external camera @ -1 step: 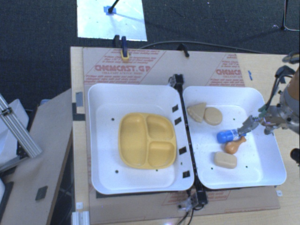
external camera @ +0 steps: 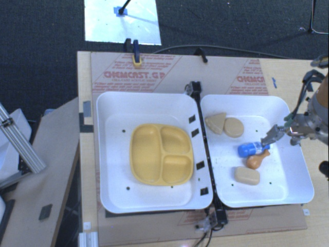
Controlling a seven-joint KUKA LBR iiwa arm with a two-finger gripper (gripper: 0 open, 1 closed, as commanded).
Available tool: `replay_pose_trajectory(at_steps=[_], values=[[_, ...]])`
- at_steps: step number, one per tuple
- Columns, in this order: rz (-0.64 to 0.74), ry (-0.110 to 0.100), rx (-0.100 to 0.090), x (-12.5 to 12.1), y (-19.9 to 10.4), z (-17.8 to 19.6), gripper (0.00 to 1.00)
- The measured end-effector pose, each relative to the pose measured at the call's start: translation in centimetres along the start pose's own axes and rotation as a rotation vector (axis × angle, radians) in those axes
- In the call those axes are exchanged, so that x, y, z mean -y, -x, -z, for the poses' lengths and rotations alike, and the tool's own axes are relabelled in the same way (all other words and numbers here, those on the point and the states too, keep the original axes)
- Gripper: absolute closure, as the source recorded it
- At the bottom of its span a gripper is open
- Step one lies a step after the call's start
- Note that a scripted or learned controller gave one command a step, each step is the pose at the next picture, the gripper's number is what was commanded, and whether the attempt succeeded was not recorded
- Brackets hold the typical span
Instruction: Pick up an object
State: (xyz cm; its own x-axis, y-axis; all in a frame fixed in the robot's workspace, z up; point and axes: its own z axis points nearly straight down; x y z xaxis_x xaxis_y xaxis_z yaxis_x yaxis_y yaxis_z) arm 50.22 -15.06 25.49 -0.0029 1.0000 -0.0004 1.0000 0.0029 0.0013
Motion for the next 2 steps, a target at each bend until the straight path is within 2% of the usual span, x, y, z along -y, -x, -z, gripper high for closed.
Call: replay_pose_trajectory(at_steps=[2], values=[[-0.001, -0.003, -0.001, -1.2, 0.1, -9.1, 0.0]])
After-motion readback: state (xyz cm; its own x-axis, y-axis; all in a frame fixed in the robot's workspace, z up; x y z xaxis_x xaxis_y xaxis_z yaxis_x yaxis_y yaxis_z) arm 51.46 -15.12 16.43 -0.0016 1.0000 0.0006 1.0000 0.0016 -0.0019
